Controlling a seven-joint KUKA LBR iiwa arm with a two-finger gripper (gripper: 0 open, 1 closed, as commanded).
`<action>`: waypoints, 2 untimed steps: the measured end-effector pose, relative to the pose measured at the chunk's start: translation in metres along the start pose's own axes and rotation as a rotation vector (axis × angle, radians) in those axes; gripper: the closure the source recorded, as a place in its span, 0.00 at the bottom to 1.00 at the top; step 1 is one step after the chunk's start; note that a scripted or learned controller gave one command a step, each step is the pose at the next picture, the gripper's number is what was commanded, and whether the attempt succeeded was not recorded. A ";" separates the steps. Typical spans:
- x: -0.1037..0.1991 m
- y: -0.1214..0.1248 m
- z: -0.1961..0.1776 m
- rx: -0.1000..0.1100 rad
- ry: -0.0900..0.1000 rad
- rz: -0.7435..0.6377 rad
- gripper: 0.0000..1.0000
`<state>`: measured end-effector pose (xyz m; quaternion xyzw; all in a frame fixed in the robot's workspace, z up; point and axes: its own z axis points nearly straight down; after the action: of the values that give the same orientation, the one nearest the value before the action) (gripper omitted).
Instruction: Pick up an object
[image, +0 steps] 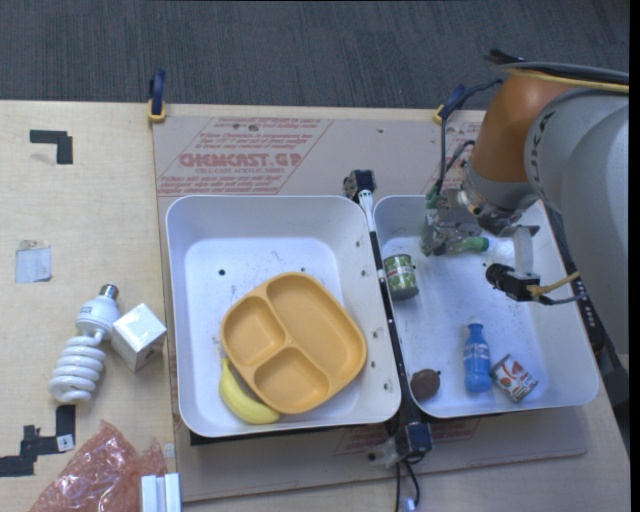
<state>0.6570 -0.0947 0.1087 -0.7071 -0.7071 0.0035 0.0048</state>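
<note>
Gripper (455, 238) — low over the far corner of the right bin (560, 395); finger spread cannot be told, wrist hardware masks it. A green object (474, 243) lies right at the fingers; whether it is held is unclear.

Right bin contents: small green-labelled can (400, 275) near the divider, just left of the gripper; blue bottle (477, 357); red-and-white packet (514, 378) beside it; dark brown round item (425, 382) at the near-left corner.

Left bin (190, 300): orange compartment tray (292, 343) resting on a banana (243, 399).

Bench, outside the bins — spiral light bulb (82, 347), white cube (139, 336), pink mesh bag (100, 470).
</note>
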 end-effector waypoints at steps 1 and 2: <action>0.000 0.000 0.000 0.000 0.000 0.000 0.00; -0.077 0.003 0.015 -0.004 0.011 -0.004 0.00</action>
<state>0.6594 -0.1717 0.0933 -0.7057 -0.7084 -0.0019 0.0072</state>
